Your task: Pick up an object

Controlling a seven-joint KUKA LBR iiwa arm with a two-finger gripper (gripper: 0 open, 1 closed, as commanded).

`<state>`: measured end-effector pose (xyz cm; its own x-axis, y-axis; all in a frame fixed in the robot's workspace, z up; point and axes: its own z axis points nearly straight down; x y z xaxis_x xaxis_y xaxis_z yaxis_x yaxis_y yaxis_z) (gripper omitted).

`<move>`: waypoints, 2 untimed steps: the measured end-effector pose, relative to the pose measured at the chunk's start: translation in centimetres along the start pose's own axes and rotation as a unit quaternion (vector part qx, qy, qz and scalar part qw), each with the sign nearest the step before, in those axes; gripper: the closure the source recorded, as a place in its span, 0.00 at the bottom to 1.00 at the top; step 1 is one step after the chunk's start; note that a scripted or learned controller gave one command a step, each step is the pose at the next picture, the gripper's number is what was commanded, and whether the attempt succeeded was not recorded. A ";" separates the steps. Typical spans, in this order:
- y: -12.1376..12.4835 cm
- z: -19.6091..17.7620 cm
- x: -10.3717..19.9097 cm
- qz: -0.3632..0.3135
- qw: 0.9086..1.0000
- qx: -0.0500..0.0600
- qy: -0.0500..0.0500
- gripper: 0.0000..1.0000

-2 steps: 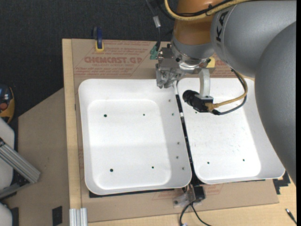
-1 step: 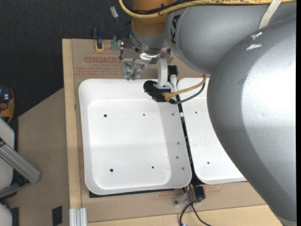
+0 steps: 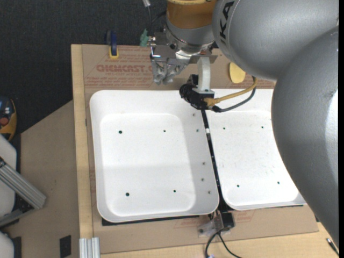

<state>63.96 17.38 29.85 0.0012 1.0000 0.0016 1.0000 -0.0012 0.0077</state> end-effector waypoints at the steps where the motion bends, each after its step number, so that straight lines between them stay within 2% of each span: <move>1: 2.6 6.7 4.8 -0.003 1.000 0.004 0.000 1.00; 2: 2.8 -0.7 1.9 0.001 1.000 -0.001 0.000 1.00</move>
